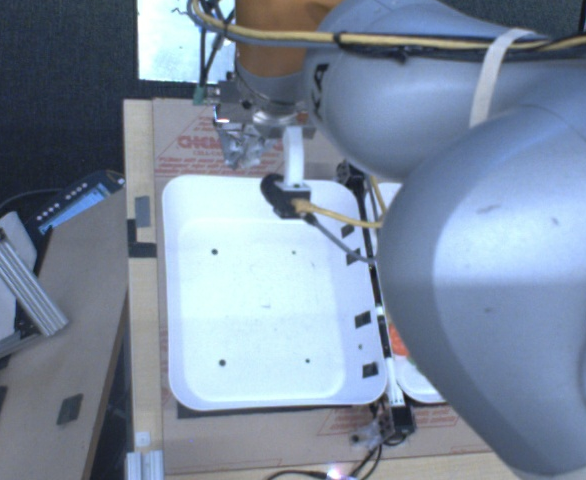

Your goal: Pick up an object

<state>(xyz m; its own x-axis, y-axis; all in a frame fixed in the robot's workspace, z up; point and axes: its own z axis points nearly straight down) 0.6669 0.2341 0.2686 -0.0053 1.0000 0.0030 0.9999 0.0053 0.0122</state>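
Object to pick: the only candidate I can make out is an orange thing lying in the right bin, just past the wall it shares with the left bin, and most of it is hidden under the arm. The main risk, as I judge it, is a grab that closes on nothing. The gripper hangs over the far rim of the left bin, above the cardboard, well apart from the orange thing, and the floor of the bin near it shows just a few dark specks. A descent from here could also strike the rim or catch the black fitting and its yellow cable just beside it. The gripper is blurred and partly shadowed, so I cannot tell whether it is spread or pressed together; nothing is visibly held in it, and it seems to touch nothing.
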